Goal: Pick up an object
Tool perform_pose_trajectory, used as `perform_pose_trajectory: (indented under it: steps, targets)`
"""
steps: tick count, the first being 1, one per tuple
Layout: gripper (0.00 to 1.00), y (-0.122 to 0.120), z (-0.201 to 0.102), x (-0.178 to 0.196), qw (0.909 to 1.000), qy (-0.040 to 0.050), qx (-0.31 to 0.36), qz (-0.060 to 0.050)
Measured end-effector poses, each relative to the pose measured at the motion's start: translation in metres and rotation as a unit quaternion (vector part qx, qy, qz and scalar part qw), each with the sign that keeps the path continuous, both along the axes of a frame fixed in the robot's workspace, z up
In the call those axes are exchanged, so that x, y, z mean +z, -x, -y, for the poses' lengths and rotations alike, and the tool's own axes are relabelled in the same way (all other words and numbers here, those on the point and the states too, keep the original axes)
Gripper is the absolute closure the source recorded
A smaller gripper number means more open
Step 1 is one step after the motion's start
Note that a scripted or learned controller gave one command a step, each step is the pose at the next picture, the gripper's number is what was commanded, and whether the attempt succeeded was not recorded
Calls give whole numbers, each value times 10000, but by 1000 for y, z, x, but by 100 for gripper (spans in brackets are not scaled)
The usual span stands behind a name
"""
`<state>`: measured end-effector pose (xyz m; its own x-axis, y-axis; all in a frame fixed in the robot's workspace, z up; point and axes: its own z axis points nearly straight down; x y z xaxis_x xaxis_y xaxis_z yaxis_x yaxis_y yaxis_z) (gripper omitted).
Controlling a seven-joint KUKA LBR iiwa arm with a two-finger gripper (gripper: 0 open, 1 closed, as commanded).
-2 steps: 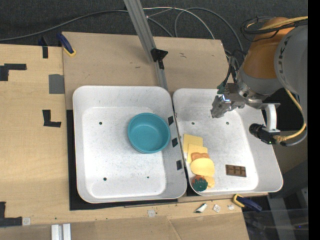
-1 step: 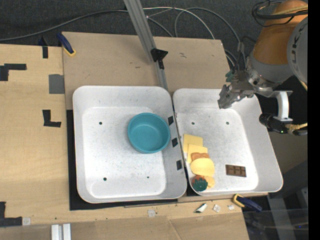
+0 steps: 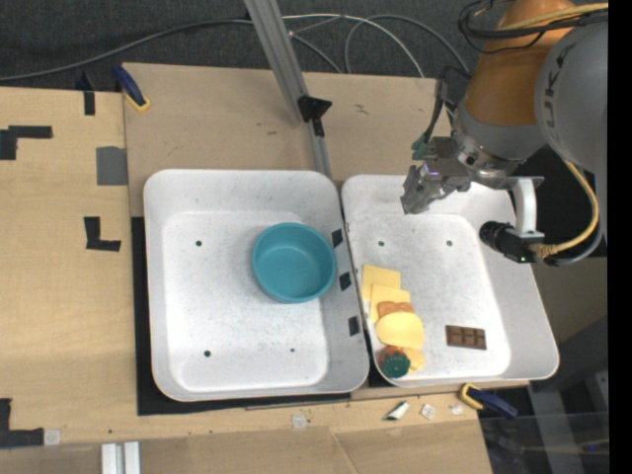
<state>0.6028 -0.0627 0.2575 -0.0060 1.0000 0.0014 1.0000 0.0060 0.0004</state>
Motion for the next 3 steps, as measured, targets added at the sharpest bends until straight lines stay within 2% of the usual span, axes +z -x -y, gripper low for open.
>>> perform_pose_trajectory:
  steps: [1,3]
  targets:
    - [100,0,-45,-13,10000,2,-3,-14]
    - [100,12,-162,-25,10000,-1,6,-16]
